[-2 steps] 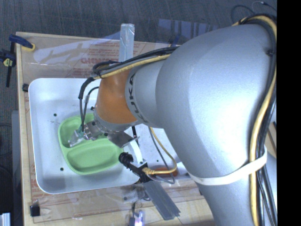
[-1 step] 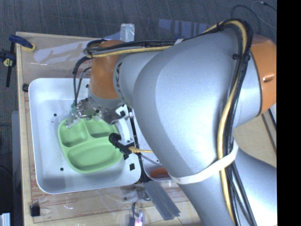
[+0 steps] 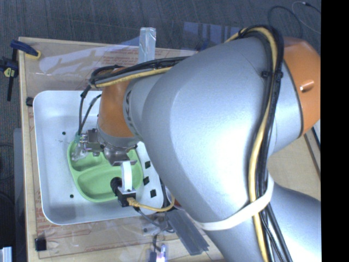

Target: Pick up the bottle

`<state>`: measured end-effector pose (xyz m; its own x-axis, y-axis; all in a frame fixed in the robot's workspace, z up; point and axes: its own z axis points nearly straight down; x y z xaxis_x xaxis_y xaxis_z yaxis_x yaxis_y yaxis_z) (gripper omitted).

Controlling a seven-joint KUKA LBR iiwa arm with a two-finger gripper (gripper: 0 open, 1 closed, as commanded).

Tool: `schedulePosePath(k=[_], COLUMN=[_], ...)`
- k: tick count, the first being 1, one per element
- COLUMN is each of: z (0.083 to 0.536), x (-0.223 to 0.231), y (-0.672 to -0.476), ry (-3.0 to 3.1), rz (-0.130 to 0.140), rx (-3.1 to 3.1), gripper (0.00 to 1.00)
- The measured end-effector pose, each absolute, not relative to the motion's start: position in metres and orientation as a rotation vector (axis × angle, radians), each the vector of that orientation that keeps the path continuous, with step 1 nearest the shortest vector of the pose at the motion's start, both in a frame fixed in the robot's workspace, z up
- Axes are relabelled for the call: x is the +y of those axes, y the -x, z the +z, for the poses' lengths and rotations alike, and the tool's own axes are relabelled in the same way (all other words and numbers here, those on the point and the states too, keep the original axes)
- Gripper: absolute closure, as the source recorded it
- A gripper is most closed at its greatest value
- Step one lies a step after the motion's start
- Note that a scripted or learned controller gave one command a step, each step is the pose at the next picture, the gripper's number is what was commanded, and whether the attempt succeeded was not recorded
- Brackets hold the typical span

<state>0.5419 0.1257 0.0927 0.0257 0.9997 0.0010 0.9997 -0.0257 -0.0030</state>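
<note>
One arm (image 3: 218, 124) over one visible white bin (image 3: 46, 146). One green bottle (image 3: 92, 182) under gripper (image 3: 87, 146). Can't tell gripper opening or hold.

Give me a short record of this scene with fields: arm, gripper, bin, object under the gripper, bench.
arm: grey, with an orange band, reaching in from the right and covering much of the view
gripper: low in the bin, over the green thing
bin: white, shallow, on the left
object: green thing, smooth and rounded, partly hidden by the wrist; whether it is the bottle cannot be told
bench: wooden, with clear film on it
</note>
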Motion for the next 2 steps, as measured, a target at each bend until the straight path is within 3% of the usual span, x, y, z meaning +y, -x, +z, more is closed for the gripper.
schedulePosePath(k=[1, 2], z=[0.104, 0.116], x=[0.113, 0.166], y=[-0.545, -0.513], ry=[2.269, 2.189], rz=[0.016, 0.02], rx=[-2.192, -2.252], gripper=[1.0, 1.0])
